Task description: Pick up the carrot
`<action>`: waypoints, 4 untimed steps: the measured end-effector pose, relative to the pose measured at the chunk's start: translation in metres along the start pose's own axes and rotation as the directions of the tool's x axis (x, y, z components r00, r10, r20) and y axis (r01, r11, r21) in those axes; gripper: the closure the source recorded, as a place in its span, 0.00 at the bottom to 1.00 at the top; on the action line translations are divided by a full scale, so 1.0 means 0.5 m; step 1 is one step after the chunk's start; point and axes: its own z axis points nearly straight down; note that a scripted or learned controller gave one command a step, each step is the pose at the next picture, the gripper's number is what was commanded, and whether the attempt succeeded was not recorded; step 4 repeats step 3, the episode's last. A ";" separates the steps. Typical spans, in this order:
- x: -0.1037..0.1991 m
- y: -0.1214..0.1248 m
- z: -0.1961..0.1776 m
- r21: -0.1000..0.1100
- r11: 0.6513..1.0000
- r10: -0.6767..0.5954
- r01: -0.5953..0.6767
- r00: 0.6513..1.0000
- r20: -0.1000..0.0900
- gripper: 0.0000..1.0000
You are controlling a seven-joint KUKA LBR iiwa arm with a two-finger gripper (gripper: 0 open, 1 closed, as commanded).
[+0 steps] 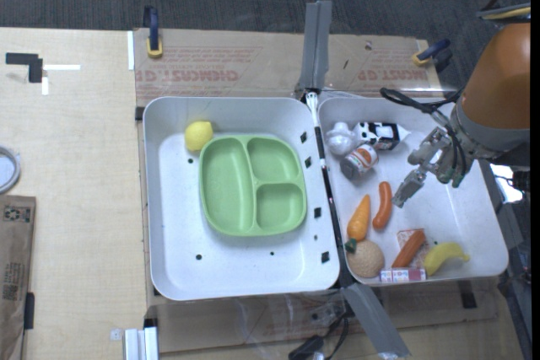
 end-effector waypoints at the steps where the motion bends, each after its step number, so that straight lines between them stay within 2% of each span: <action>1: 0.088 0.007 0.173 -0.003 0.991 -0.130 0.130 0.991 0.011 0.00; 2: 0.087 0.007 0.157 -0.004 0.992 -0.126 0.126 0.992 0.011 1.00; 3: 0.182 0.070 -0.017 0.002 0.908 0.420 -0.420 0.908 0.000 1.00; 4: 0.182 0.070 -0.017 0.002 0.908 0.420 -0.420 0.908 0.000 1.00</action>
